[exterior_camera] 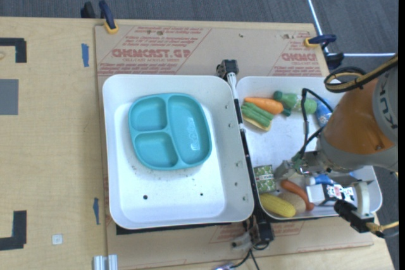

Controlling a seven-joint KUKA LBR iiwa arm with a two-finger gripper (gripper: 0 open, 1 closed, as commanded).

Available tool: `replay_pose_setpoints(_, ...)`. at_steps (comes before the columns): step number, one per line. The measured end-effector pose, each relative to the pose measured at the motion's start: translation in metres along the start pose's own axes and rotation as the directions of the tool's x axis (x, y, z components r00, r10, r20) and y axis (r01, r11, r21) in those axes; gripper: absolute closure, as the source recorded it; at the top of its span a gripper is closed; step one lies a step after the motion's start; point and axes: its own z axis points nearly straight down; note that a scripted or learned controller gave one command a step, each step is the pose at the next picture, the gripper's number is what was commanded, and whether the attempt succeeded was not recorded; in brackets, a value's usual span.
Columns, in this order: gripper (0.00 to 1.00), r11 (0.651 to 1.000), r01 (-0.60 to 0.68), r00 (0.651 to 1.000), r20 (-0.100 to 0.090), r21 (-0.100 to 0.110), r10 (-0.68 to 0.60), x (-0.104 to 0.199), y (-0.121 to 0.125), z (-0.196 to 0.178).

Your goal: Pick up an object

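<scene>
The right bin (281, 139) holds several toy foods. An orange carrot (264, 104), a green striped vegetable (255, 116) and a small green piece (288, 100) lie at its far side. Along its near edge are a yellow corn-like piece (278, 205), a red-orange sausage (296, 192) and a small green-patterned box (264, 178). My gripper (296, 169) hangs low over the near half of this bin, just above and right of the sausage and box. The orange band of the arm (354, 126) hides the bin's right part. Nothing is visibly held.
The left bin (120, 155) carries a teal divided plate (169, 131). A blue object (323, 112) peeks out beside the arm at the right bin's far right. Black cables loop around the wrist. A metal clamp (228, 67) sits at the bins' far joint.
</scene>
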Motion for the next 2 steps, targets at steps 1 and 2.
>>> replay_pose_setpoints(1,1.0,1.0,-0.002,1.0,0.001,-0.003,0.002,0.0,0.001,-0.01)
replay_pose_setpoints(2,1.0,0.999,-0.047,0.999,0.0,0.004,0.047,0.039,0.003,-0.099)
